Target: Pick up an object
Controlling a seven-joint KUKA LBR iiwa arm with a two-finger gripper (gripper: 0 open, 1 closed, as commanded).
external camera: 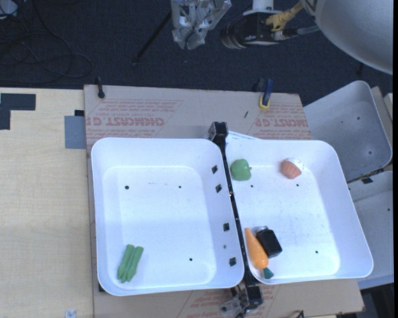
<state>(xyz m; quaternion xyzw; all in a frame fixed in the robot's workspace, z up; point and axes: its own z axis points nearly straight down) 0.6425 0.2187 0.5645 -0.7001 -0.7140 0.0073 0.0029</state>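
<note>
Okay so the jaws are way up at the top of the view, past the far edge of the desk [33,197], hanging over dark floor with cables. They're a blurry metallic tangle against that background, so I honestly cannot tell whether they're wide or narrow, and I see nothing held in them. The grey arm [358,18] is cut off by the top right corner.

All the objects sit well apart from the jaws, toward the camera. Nearest to them, in the right bin [358,227], are a small green round thing [240,170] and a pinkish-orange lump [291,169] I can't identify. Further out, a carrot [255,246] lies touching a black block [269,242] by the divider. Furthest from the jaws, green pods [130,263] lie in the left bin [96,211].
</note>
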